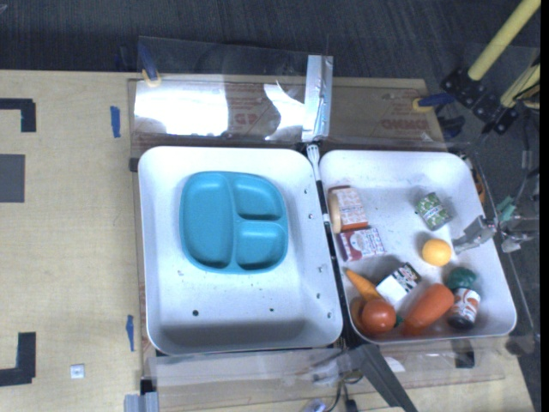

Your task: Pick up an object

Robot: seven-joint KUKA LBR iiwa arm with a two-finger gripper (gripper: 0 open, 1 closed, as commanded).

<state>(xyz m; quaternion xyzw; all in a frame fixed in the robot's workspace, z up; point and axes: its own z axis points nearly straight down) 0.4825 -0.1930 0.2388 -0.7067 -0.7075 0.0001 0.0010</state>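
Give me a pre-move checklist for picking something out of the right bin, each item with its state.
1. Candidates present in right bin: ok; lemon, carrot, tomato and more.
2. Lemon free of neighbours: ok, it lies apart.
3. Carrot and tomato isolated: not ok, crowded together at the near wall.
4. End effector position: ok, at the bin's right rim, near the lemon.
5. End effector open or shut: cannot tell.
6. Blue tray out of the way: ok, in the left bin.

Robotics lab bench: two white bins [163, 256] on taped plywood, clear shield panel behind them, toy food inside.
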